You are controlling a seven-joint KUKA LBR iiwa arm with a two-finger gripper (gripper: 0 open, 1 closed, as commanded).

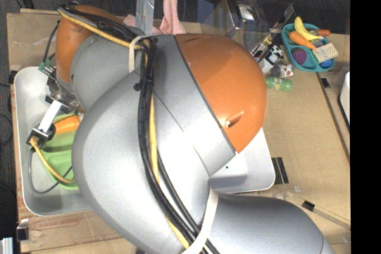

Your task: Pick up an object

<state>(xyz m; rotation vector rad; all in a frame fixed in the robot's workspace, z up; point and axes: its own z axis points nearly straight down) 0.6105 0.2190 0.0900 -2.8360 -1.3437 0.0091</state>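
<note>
**Kid:** What are you picking?

**Me:** The orange toy lying in the left bin, on something green. I am guessing it is light, hard and slippery, so I'm aiming for its middle. My arm is hiding my claw, so I cannot tell its state.

Even overhead light, fairly bright. Soft glare on arm orange shell. Dim, dark floor along top. Slight overall softness; small far objects indistinct.
</note>
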